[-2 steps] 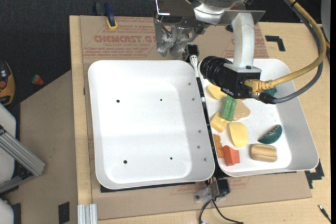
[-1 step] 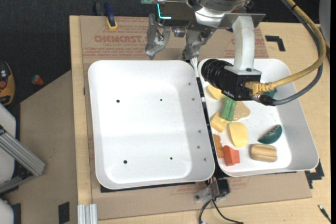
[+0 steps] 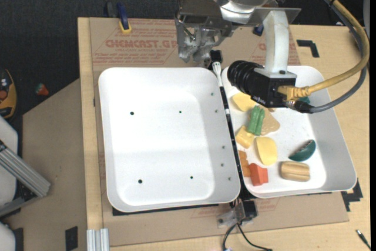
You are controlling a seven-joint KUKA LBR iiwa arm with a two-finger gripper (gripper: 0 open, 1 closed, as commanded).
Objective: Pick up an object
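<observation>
Green obj point(image 3: 256, 120) among toys, right bin point(image 3: 335, 144); claw point(image 3: 197, 47) above bench.

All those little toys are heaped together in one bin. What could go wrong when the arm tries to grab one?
The toys are crowded against the right bin's left wall, several touching, so the gripper might catch two or knock neighbours aside. The green piece lies on top of others and could slip. The black unit and yellow cable hang over that bin and might snag or block.
</observation>
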